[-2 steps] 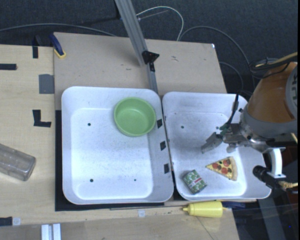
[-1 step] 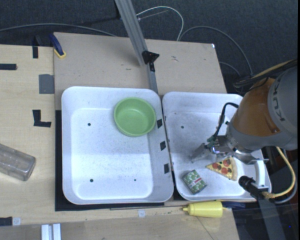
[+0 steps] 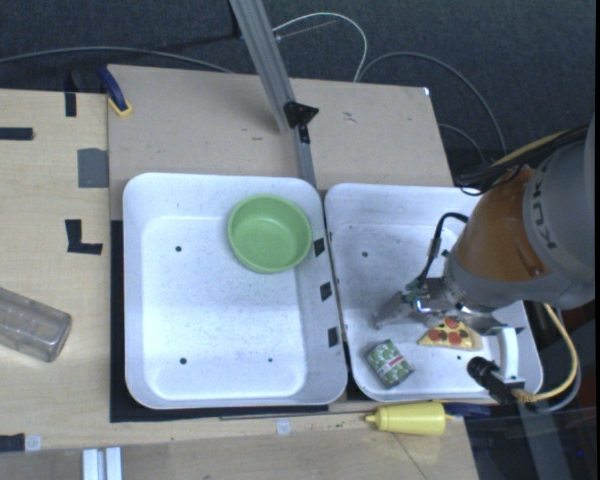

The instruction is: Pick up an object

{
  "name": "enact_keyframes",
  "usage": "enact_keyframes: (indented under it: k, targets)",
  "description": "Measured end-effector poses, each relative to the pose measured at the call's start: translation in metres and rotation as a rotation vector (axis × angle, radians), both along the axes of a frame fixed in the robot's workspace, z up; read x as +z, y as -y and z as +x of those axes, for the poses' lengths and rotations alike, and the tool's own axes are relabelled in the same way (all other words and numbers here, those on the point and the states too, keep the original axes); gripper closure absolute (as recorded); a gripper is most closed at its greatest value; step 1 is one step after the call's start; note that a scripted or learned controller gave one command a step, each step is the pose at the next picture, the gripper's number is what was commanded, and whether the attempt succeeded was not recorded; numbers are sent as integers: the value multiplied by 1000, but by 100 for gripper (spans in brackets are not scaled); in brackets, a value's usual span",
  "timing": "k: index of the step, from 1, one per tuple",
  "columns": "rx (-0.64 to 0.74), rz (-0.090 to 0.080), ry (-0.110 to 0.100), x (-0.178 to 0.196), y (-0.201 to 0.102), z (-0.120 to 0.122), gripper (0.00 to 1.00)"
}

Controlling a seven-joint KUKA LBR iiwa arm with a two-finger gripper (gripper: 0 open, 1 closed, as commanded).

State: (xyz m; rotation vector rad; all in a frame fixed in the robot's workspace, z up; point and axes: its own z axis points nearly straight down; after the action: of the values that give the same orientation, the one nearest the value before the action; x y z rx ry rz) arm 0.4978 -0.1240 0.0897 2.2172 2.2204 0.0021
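Looking down, you see two white bins.
Your left bin (image 3: 160,298) holds a green bowl (image 3: 270,233); the right bin (image 3: 380,218) holds a pizza slice toy (image 3: 450,336) and green packet (image 3: 389,362), gripper (image 3: 405,303) beside them, its grip perhaps vacant — I cannot tell.

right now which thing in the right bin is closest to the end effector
The pizza slice, just below the end effector; the green packet lies farther toward the bin's front.

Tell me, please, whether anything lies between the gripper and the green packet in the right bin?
Nothing visible does. The gripper sits low in the right bin, and the green packet lies just below it in the view, with bare bin floor between them. The pizza slice toy lies to the side, under the wrist, off that path.
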Motion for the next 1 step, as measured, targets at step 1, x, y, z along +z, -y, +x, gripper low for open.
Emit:
enact_keyframes:
  k: [1]
  targets:
    - [1, 2, -2, 11, -1, 0, 100]
